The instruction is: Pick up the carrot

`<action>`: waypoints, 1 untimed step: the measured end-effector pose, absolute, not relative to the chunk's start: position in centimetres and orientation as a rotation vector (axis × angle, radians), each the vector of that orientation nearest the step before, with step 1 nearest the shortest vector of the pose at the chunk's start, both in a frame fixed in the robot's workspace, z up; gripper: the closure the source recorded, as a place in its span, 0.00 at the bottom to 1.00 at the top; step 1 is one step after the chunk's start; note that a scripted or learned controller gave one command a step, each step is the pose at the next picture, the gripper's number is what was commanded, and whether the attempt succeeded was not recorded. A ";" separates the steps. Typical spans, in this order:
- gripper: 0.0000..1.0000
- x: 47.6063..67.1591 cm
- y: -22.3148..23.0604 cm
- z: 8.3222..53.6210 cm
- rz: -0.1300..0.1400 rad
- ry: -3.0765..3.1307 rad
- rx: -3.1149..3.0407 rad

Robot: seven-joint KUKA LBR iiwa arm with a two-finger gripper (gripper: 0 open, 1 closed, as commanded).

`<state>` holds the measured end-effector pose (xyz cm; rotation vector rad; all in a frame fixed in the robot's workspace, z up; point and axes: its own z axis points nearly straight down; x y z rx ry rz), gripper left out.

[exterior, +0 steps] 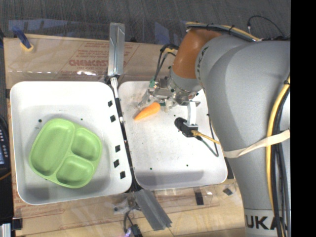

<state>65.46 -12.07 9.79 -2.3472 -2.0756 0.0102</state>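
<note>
Two shallow white bins sit side by side on a bench lined with brown cardboard, with dark ribbed flooring beyond the far edge. The left bin holds a green divided plate with three compartments, lying toward its near left part. A metal strip stands up at the far end of the divider between the bins. The right bin holds the carrot, which lies on the bin floor in the far left part, tilted with its thicker end toward the arm. The grey arm reaches in from the right, its orange band above the wrist, bent down over the far side of the right bin. The gripper is low, just beside and touching or nearly touching the carrot's upper end; I cannot tell how its jaws stand, nor whether the carrot is between them.
</note>
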 end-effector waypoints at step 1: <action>1.00 65.5 -11.9 10.9 0.012 -2.082 -2.340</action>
